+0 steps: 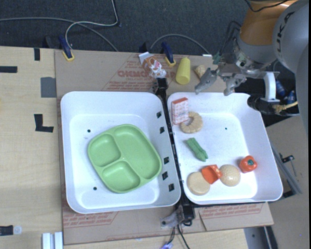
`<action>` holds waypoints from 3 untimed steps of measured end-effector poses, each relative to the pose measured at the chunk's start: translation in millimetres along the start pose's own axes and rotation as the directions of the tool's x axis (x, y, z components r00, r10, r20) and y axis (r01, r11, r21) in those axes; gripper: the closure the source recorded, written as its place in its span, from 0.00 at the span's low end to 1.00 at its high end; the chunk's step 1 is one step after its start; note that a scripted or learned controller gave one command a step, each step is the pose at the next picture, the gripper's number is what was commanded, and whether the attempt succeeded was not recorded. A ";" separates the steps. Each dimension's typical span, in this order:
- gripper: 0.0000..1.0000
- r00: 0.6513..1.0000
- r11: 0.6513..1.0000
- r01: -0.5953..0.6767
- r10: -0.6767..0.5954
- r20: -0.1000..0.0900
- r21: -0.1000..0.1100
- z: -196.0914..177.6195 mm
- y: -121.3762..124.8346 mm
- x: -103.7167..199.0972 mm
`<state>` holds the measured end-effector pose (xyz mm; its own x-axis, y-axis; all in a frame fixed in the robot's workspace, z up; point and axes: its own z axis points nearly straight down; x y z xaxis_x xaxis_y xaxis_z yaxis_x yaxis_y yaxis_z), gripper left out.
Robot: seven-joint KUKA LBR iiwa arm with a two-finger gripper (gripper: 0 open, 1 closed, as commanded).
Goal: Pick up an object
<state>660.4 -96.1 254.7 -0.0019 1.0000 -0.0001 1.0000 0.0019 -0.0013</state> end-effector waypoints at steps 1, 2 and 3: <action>0.00 1.000 1.000 -0.001 0.001 -0.001 0.003 71.8 -75.8 27.8; 0.00 1.000 1.000 -0.002 0.002 0.000 0.001 166.4 -117.7 1.3; 1.00 1.000 1.000 -0.001 0.001 0.000 0.000 156.9 -117.5 1.5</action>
<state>542.7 -94.9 98.0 -0.0007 1.0000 0.0001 1.0000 0.0007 -0.0016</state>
